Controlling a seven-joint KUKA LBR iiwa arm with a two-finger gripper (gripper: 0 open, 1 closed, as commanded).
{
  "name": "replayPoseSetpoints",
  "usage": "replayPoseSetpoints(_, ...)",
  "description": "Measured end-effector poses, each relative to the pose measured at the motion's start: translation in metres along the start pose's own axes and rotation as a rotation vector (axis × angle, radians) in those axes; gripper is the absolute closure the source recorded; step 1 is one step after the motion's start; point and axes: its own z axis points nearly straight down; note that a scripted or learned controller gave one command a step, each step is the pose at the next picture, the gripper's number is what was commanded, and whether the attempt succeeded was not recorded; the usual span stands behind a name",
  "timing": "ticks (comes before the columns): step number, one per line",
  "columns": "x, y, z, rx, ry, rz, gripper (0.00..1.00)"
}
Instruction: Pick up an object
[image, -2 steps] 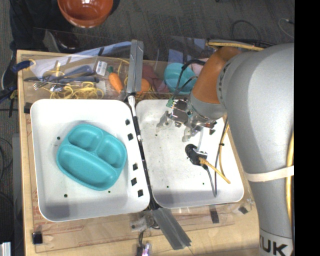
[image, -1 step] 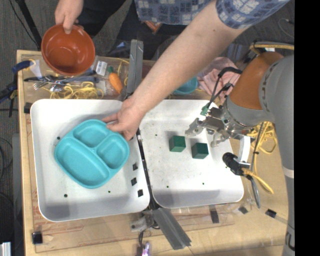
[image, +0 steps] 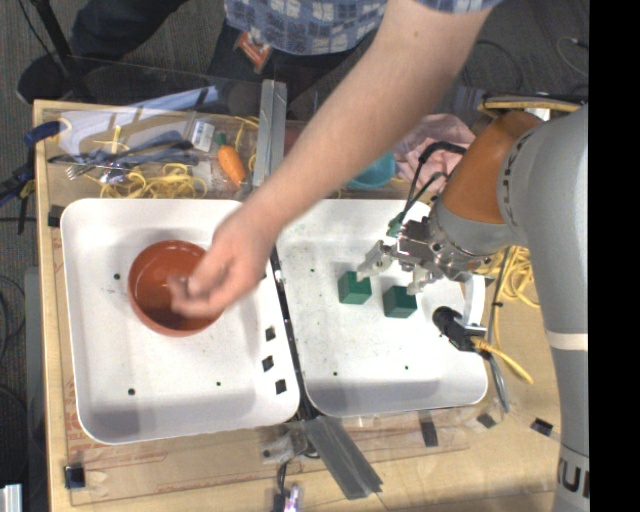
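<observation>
Two green blocks lie in the right bin (image: 400, 380): one (image: 353, 288) to the left, the other (image: 400, 302) just right of it. My gripper (image: 394, 270) hovers right behind them, reaching in from the right. Its fingers (image: 373, 259) are spread open with nothing between them. A red bowl (image: 160, 285) sits in the left bin (image: 130, 400).
A person's arm (image: 330, 140) stretches from the top across the bins' divide, with the hand (image: 225, 265) on the red bowl's right rim. Behind the bins lie forks, yellow cable, an orange thing (image: 231, 163) and a teal thing (image: 375, 172).
</observation>
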Motion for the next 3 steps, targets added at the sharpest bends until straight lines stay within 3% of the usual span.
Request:
replayPoseSetpoints(1, 0.018, 0.023, 0.020, -0.005, -0.001, -0.055, 0.00)
replayPoseSetpoints(2, 0.025, 0.024, 0.073, -0.002, -0.001, -0.294, 0.00)
replayPoseSetpoints(3, 0.026, 0.023, 0.064, 0.002, 0.000, -0.299, 1.00)
